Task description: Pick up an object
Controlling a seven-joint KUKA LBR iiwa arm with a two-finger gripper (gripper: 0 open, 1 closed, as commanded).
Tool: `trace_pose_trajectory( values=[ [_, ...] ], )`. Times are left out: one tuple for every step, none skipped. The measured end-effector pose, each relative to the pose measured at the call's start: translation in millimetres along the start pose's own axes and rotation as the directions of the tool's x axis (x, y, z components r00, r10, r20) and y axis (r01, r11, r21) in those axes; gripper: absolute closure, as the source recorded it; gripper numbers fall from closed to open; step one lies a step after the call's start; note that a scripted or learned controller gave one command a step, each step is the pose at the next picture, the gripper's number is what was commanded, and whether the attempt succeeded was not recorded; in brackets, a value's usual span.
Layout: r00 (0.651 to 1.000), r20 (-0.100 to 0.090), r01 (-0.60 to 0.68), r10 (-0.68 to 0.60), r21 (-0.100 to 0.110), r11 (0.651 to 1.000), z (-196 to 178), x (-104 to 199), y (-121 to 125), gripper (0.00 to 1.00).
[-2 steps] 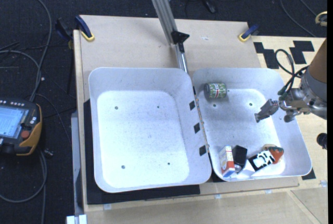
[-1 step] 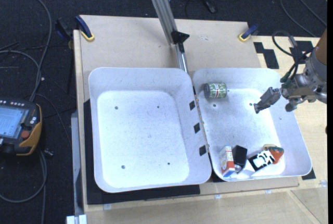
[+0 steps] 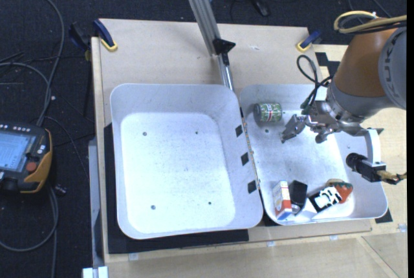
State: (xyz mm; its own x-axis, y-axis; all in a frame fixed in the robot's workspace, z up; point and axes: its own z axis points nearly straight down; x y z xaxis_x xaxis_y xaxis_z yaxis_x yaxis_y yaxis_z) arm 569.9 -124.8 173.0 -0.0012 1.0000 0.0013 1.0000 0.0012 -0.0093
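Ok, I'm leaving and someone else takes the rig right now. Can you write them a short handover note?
Gripper: open, holding nothing, over the right bin beside the can.
Can: lying on its side near the bin's far edge, left of the gripper.
Other items: carton, black block and black-and-white pack clustered at the near edge.
Done: nothing picked yet.
Left: close on one item, probably the can since it is nearest, and lift it.

Your view: even, bright overhead light, soft short shadows under the arm (image 3: 372,73), white bins (image 3: 174,99) near washed out with mild glare, dark floor (image 3: 45,24) underexposed, slight overall softness, fine grain, small items blurred.
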Motion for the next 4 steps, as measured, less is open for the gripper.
trace_pose_trajectory(
  values=[
    [0.999, 0.000, -0.054, 0.054, -0.010, 0.998, -15, 52, 10, 0.00],
    [0.998, 0.001, 0.063, -0.063, -0.009, 0.998, -15, 92, -15, 0.00],
    [0.998, 0.002, 0.061, -0.061, -0.009, 0.998, -25, 91, -15, 1.00],
    [1.000, 0.003, -0.006, 0.006, -0.009, 1.000, -22, 29, -24, 1.00]
  ],
)
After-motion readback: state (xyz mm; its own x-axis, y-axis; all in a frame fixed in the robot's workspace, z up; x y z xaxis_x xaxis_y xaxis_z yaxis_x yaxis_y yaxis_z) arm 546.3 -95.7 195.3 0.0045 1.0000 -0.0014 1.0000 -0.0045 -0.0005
